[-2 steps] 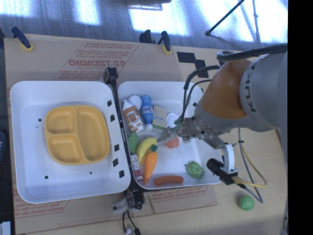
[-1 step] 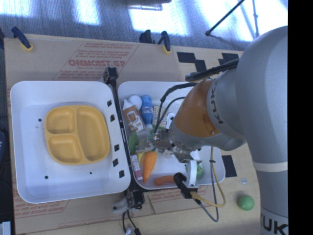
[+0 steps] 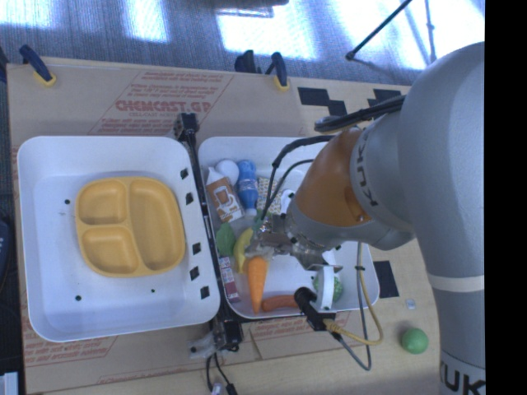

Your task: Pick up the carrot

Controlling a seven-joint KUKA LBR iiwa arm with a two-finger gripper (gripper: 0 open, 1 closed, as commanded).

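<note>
In the left bin (image 3: 33, 220) a yellow divided plate (image 3: 129, 225) lies flat. The right bin (image 3: 369, 282) holds a clutter: a small bottle (image 3: 222, 196) at 11 o'clock, a green and yellow piece (image 3: 234, 243) lower down, and the carrot (image 3: 257, 281) at 7 o'clock, tip pointing toward 6, lying just beside a red item (image 3: 280, 302). The pincer (image 3: 276, 241) hangs just above the carrot's top; whether it is open I cannot tell. A green ball (image 3: 414, 340) rests on the surface (image 3: 99, 97) at 5 o'clock.

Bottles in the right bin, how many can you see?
2. A brown-labelled bottle and a blue bottle lie side by side at the right bin's far end. The arm may hide others.
</note>
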